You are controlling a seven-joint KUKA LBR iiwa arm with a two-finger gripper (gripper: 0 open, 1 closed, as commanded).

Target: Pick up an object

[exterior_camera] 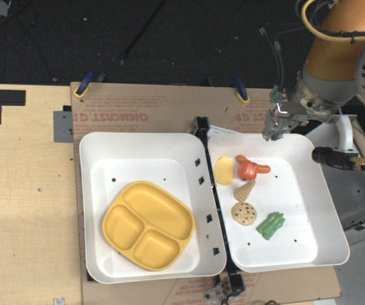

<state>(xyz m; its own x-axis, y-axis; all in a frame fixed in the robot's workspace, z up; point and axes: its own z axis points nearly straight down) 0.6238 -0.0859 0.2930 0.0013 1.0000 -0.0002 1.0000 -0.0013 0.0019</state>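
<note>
Above right bin's [325, 202] far rim, gripper [276, 129] hovers, grip state unclear. Best target: green toy [270, 225], standing apart; descend centred.

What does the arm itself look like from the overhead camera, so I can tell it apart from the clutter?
The arm is bulky, with a rounded orange band above a grey wrist section. A yellow-and-black cable loop sits at its top, and thin dark cables trail down its side. The gripper is small, metallic grey, with a green fitting beside it.
</note>
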